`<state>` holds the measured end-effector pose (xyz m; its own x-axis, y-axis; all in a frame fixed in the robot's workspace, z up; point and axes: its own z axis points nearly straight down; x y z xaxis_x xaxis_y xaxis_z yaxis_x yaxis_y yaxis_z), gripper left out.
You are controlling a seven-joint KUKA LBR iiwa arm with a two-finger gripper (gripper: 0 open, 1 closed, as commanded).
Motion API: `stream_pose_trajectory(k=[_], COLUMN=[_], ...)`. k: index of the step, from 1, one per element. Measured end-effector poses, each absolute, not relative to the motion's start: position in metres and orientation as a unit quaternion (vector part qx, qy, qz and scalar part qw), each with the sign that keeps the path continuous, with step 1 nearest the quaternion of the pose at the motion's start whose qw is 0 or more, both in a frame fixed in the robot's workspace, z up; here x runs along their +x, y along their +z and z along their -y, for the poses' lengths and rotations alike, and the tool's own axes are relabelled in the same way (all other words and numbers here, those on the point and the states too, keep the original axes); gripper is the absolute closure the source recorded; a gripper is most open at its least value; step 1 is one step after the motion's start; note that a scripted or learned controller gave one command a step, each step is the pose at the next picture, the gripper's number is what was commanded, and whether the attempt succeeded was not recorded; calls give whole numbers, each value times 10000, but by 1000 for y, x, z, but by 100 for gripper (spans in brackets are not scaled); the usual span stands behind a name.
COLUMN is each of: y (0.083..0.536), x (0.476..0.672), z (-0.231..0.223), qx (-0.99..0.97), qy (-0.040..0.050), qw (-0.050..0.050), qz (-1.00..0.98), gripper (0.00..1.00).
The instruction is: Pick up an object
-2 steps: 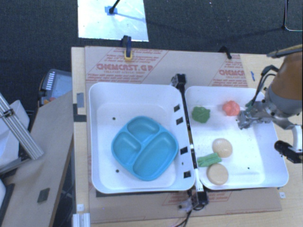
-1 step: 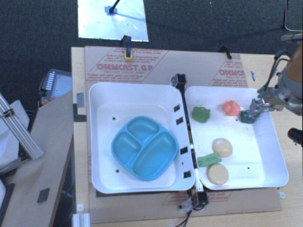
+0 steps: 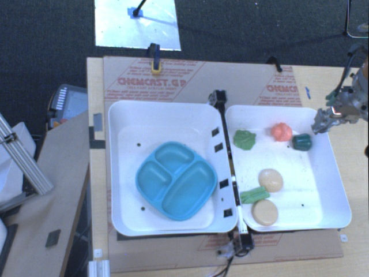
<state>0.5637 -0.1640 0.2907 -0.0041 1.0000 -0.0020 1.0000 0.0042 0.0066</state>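
The right bin (image 3: 328, 178) holds several small objects: a green leafy piece (image 3: 244, 139), an orange-pink lump (image 3: 281, 131), a dark green block (image 3: 301, 142), a cream round piece (image 3: 270, 179), a green stick (image 3: 254, 195) and a tan disc (image 3: 265, 212). My gripper (image 3: 322, 124) hangs at the bin's far right rim, just right of the dark green block and apart from it. Nothing shows between its fingers.
The left bin (image 3: 124, 126) holds a blue divided plate (image 3: 175, 180). A black clip-lined divider (image 3: 225, 154) joins the two bins. Cardboard (image 3: 173, 79) lies under them, and a grey panel (image 3: 137, 16) sits beyond on the dark floor.
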Motion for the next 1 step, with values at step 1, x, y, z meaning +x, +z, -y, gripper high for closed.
stream_pose_trajectory(k=[1], y=[276], x=[572], z=[119], qx=[7042], qy=[10], qw=[6], qz=[-7100], gripper=[100])
